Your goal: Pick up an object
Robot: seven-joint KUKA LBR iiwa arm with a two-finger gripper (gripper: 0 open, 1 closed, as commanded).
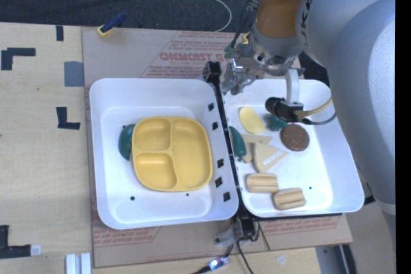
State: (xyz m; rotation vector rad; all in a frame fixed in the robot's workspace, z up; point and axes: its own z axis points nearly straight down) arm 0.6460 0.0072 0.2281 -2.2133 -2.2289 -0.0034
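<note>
My gripper (236,79) hangs over the far left corner of the right bin (334,192), close to the divider between the bins. Just in front of it lies a pale yellow slice (252,120). To its right are a small teal piece (277,122) and a brown round disc (295,137). A dark green object (237,143) lies against the bin's left wall. Beige wedge pieces (266,154) sit mid-bin. Two tan rolls (262,183) (288,198) lie near the front edge.
The left bin (106,106) holds a yellow divided plate (172,153) with a dark green thing (126,141) poking out from under its left side. A blue and yellow clip (111,24) lies on the bench beyond the bins. The big grey arm covers the right side.
</note>
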